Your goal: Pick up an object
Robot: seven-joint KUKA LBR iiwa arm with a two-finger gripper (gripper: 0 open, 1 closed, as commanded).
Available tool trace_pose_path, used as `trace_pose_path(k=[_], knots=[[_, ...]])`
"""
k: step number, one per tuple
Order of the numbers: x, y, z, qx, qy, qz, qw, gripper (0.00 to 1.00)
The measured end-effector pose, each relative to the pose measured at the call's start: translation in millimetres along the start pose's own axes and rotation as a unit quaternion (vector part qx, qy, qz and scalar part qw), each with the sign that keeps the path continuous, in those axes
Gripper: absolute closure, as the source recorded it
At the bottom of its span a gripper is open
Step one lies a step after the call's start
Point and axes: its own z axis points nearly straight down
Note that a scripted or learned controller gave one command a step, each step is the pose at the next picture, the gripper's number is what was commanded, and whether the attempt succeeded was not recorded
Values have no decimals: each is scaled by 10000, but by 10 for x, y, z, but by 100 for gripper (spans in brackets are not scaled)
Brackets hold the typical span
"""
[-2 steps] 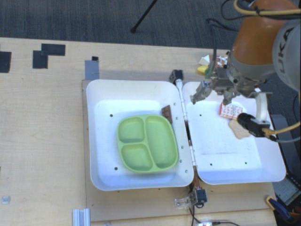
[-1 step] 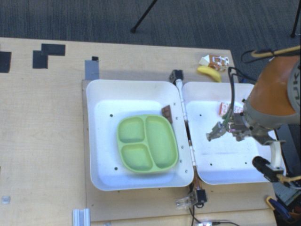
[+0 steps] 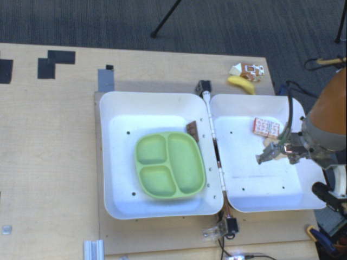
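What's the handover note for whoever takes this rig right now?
Gripper: low over the right bin, nothing seen between its fingers.
Red-and-white packet: lying in the right bin near its far edge, just beyond the gripper.
Green divided plate: flat in the left bin, a small brown item at its far edge.
Banana: on the bench behind the bins.
Done: no pick yet. Left: grasp and lift one object.

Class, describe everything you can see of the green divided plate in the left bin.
The green divided plate is pale lime, with the smooth look of plastic, a rounded square with soft corners. Raised ridges split it into three compartments: two smaller ones on the left and one long one on the right. It lies flat, right way up, slightly turned, on the floor of the left bin, towards the near right. A small brown object sits at its far right corner.
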Motion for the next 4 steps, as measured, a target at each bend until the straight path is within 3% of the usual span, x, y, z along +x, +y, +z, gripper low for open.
trace_pose_path(k=[4], knots=[[6,1,1,1,4,-2,10000,0]])
